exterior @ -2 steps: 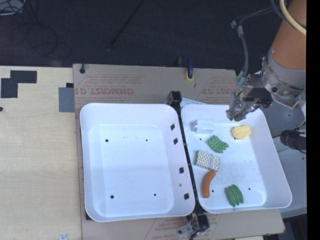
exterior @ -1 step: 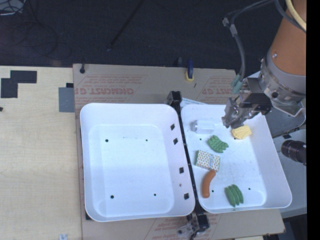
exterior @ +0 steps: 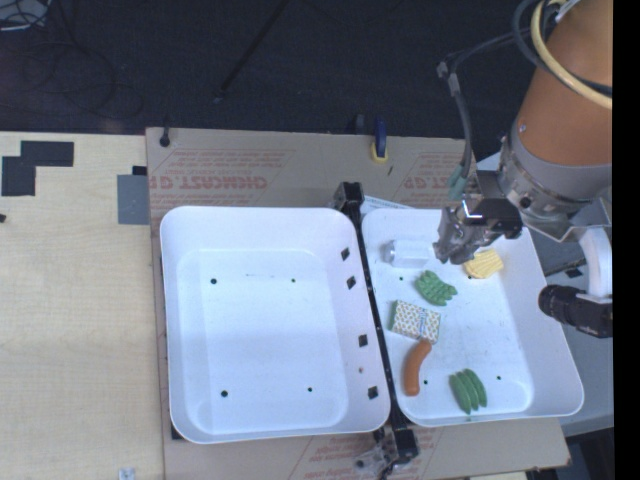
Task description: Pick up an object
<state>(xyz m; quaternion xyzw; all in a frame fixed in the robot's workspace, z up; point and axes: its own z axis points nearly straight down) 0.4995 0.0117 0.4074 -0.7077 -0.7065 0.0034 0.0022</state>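
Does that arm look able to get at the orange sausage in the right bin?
Probably yes. The sausage lies open on the bin floor with nothing on top, and the gripper hangs over the same bin, a short way off.

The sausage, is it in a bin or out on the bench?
In: the sausage lies inside the right bin, beside the divider.

Lighting even & fairly bright on the desk [exterior: 70, 318], w/ the area behind it near black, cables barely readable. The left bin [exterior: 200, 230] is blown out at its rim, w/ a soft bluish shadow across its floor, darker toward the near side. The right bin [exterior: 545, 388] is also glary white. The arm's orange band [exterior: 570, 78] looks soft, slightly out of focus. Overall low res, mild blur; small items lack fine detail.
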